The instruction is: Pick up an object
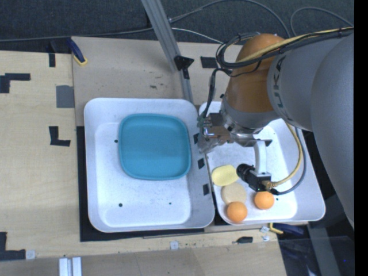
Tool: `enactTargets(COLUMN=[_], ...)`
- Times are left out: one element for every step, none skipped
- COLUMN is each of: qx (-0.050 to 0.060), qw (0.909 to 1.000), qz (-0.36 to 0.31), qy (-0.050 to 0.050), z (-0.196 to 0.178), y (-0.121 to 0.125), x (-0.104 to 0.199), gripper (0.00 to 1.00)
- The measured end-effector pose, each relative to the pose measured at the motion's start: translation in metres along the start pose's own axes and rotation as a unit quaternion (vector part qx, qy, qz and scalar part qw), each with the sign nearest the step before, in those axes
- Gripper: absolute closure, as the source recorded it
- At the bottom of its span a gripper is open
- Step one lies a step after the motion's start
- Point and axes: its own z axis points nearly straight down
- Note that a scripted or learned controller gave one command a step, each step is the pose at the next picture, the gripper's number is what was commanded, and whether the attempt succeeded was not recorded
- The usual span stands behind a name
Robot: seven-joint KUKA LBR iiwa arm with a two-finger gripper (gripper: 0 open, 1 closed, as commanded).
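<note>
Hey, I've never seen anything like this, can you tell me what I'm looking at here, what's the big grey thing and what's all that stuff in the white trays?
One camera looks down on a bench from above. The big grey and orange thing is a robot arm reaching in from the right. The left tray holds a blue plate. In the right tray, beneath the arm, lie two small orange balls, a pale yellow piece and a beige piece. The picture does not clearly show the arm holding anything.
</note>
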Motion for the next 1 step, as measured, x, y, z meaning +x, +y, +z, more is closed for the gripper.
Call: enactTargets(qx=[0.0], qw=[1.0], qz=[0.0], qy=[0.0], z=[0.0053], y=[-0.0057], x=[0.0507], gripper=[1.0])
